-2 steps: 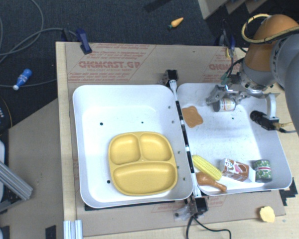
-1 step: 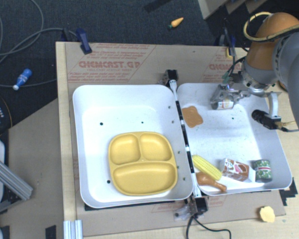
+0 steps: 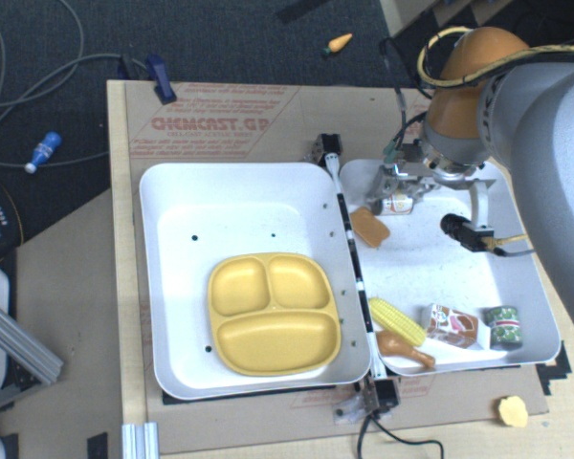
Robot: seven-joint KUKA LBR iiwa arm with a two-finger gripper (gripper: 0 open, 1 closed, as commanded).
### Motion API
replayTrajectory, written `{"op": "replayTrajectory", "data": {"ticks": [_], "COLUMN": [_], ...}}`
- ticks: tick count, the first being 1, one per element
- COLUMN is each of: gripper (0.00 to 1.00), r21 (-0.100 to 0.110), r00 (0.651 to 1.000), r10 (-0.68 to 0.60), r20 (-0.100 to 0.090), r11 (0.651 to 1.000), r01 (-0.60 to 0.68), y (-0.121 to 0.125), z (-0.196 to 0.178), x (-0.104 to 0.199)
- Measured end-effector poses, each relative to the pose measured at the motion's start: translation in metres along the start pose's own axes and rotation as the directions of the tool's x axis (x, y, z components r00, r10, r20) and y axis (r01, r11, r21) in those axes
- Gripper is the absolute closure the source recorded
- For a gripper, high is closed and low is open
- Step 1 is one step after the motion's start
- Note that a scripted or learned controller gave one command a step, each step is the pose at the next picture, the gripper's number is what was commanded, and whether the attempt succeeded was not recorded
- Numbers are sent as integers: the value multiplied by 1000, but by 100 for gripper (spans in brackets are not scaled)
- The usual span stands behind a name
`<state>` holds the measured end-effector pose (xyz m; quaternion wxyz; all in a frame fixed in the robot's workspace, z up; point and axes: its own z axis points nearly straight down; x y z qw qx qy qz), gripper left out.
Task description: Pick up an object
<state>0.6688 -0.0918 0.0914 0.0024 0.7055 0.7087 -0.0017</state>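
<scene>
Over the right bin (image 3: 517,285) the grey arm (image 3: 545,113) hangs its gripper (image 3: 399,197), grip state impossible to tell, near the far left corner just beside a brown food piece (image 3: 369,228), while corn (image 3: 398,320), a carton (image 3: 453,325) and a small can (image 3: 504,325) lie along the near wall.

The flat brown cardboard-topped bench (image 3: 220,113) holds two shallow white plastic bins (image 3: 172,199) (side by side) and a small yellow lump (image 3: 512,410).

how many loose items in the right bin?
5: tan bread-like piece near the divider, yellow corn cob, orange carrot-like piece, brown-white carton, green can along the front. The arm may hide others.
</scene>
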Motion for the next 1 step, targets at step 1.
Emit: {"op": "replayTrajectory", "data": {"ticks": [1], "gripper": [100], "r21": [-3], "r00": [1000], "r10": [-1], "r20": [-10], "r11": [1000], "r01": [1], "y": [-78], "z": [-100], "x": [59]}}
